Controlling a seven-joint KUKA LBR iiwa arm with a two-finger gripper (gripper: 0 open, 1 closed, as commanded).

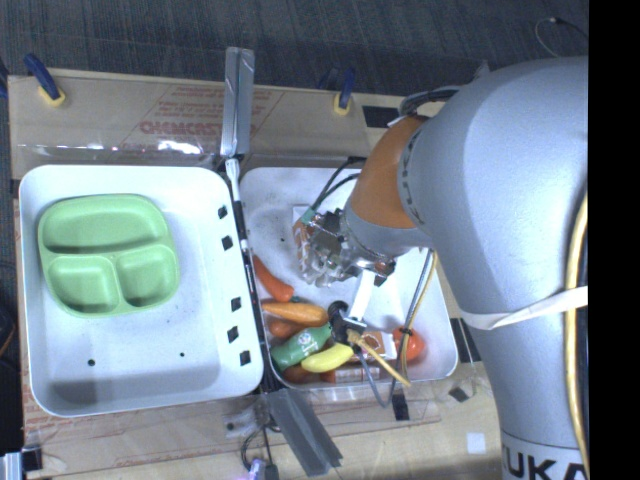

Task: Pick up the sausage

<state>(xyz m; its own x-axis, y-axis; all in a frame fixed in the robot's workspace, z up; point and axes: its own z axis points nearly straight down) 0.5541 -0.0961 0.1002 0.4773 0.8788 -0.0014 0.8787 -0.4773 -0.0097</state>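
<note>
In the right bin (270, 193), a reddish-orange sausage-like piece (272, 279) lies slanted against the left wall. Just below it rests a paler orange elongated piece (296, 312). My gripper (318, 260) hangs over the middle of this bin, a little to the right of and above the reddish piece, and I see nothing held in it. The arm's grey body and orange band (385, 183) cover the bin's right side.
At the right bin's front lie a green item (300, 346), a yellow banana (327, 359) and a red round item (411, 346). The left bin (130, 358) holds a green divided plate (105, 253). A grey divider bar (237, 108) runs between the bins.
</note>
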